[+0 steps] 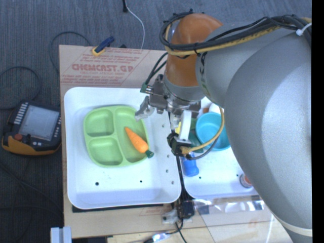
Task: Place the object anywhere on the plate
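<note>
Camera view: carrot (136, 140) lies on the green plate (104, 130), in its big right section, inside the left bin (81, 186). Gripper (159, 110) hovers just above the plate's right edge, fingers spread open, nothing between them.

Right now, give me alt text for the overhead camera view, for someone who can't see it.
A toy carrot lies in the large compartment of a green divided plate inside the left white bin. The grey and orange arm's gripper hangs near the plate's right edge. A blue cup sits in the right bin.
</note>
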You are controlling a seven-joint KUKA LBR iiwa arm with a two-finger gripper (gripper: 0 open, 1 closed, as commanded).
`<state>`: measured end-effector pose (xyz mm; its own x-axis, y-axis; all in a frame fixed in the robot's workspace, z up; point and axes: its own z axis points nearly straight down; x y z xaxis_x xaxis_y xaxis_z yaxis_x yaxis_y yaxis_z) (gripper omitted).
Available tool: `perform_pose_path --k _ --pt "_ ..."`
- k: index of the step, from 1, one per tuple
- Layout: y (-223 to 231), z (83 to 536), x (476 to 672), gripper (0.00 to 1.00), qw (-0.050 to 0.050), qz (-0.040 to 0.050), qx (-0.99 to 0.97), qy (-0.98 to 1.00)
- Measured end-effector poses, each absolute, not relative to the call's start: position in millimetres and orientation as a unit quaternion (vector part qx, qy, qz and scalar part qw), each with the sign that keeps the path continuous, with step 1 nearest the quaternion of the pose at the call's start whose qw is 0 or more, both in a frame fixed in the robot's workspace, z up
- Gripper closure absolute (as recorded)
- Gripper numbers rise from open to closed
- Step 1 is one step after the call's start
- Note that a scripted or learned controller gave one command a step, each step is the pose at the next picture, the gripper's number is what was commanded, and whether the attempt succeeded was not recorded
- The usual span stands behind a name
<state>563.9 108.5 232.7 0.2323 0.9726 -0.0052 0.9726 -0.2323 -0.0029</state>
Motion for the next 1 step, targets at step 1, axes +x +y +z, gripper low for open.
perform_pose_path --k 1 --pt "52.5 182.0 577.4 0.00 0.000 -0.0041 0.703 0.712"
